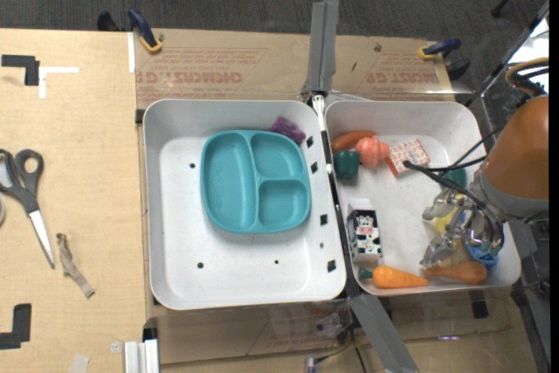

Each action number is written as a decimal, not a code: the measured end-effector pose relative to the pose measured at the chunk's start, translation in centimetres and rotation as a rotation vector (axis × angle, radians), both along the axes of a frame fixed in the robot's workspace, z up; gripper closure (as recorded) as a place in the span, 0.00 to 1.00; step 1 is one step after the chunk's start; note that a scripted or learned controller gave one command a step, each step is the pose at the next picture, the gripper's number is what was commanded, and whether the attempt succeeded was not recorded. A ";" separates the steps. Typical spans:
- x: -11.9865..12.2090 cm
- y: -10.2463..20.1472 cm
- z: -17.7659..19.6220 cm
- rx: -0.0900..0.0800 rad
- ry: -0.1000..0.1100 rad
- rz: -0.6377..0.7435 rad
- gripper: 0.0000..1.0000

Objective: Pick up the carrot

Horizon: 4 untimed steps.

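Fingers of our gripper (441, 251) are hanging low over the right bin (397, 113), and we cannot tell their state. We're seeing the smooth, tapered orange carrot (399, 278) lying near the bin's front wall, just left of them.

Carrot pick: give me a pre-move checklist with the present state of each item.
1. Carrot located: ok, it lies at the near edge of the right bin.
2. Carrot free of the gripper: ok, the gripper sits to its right, not on it.
3. Room around the carrot: not ok, a second orange piece lies just to its right and a black-and-white box just behind it.
4. Gripper aligned over the carrot: not ok, it sits above the second orange piece.
5. Finger opening: cannot tell.
6. Teal divided plate out of the way: ok, it rests in the left bin.
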<state>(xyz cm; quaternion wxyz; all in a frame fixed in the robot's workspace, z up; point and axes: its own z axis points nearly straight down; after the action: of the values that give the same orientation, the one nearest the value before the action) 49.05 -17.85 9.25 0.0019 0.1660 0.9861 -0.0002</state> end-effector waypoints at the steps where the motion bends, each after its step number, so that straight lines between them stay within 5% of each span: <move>1: -0.7 6.7 0.5 -0.010 -0.021 -0.021 0.00; 2: 0.0 6.9 0.8 -0.014 -0.037 0.628 0.00; 3: 9.7 7.9 0.1 -0.001 -0.003 0.439 0.00; 4: 5.5 4.8 0.0 0.001 0.003 -0.054 0.00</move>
<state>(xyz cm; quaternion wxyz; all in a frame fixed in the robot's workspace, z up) 54.53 -13.00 9.21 0.0003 0.1925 0.9813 0.0000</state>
